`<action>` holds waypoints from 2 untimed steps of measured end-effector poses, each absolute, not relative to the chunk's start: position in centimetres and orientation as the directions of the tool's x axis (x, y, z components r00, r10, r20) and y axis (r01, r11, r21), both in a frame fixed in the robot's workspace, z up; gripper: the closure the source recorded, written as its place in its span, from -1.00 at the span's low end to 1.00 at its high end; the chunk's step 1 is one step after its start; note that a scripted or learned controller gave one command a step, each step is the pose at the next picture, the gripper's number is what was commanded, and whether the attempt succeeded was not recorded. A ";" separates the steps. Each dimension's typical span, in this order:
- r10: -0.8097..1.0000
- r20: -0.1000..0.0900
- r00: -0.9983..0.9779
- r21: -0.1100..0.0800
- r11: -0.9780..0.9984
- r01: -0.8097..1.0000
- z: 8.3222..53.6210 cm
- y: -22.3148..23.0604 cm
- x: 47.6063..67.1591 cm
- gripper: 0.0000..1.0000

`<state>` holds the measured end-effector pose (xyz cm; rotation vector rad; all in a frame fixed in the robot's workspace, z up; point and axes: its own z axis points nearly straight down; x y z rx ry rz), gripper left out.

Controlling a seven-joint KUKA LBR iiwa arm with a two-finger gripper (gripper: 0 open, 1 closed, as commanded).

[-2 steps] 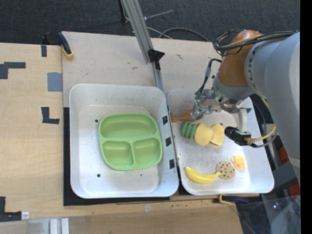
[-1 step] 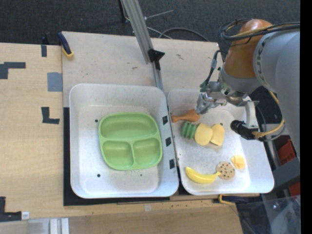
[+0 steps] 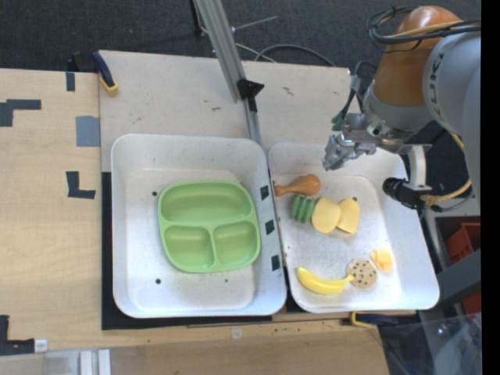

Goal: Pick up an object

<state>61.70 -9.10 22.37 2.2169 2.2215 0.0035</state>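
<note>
Above the right bin [image 3: 406, 233], the hand [image 3: 336, 158], grip unclear, is hovering beside the drumstick [image 3: 299, 186], risking a miss because the toy is lying close against the green piece [image 3: 302, 208].

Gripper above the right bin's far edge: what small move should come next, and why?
Probably a short descent toward the near-left, onto the drumstick. The gripper sits over the far rim of the right bin with nothing between its fingers, and the drumstick is the closest item, lying just below-left of it. The green piece and yellow pieces lie farther in.
</note>
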 end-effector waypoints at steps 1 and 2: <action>1.000 0.002 -0.005 -0.002 0.005 1.000 23.3 -5.0 59.5 1.00; 1.000 0.001 -0.005 -0.005 0.005 1.000 22.1 -0.6 56.6 1.00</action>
